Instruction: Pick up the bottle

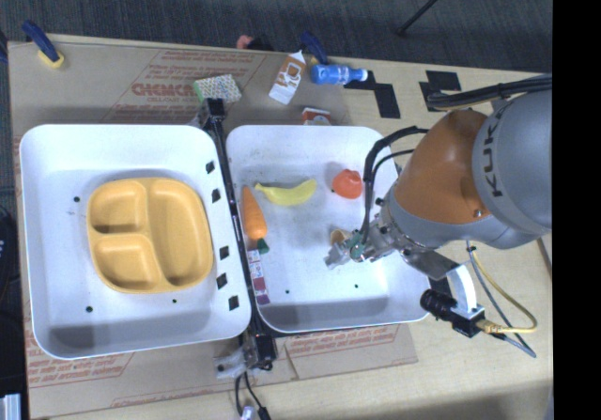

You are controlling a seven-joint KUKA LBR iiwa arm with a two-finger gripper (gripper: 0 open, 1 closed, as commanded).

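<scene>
A small blue bottle [333, 75] lies on its side on the cardboard behind the right bin, outside both bins. My gripper [342, 247] hangs low over the floor of the right bin [310, 301], in its right half, well in front of the bottle. The orange-banded wrist [441, 183] covers the bin's right wall. A small tan and green bit shows at the gripper's tip, too small to identify.
In the right bin lie a yellow banana [288, 192], an orange carrot [254, 214] along the left wall and a red-orange round piece [346, 183]. The left bin [56, 315] holds a yellow divided plate [148, 233]. Small cartons [288, 77] lie near the bottle.
</scene>
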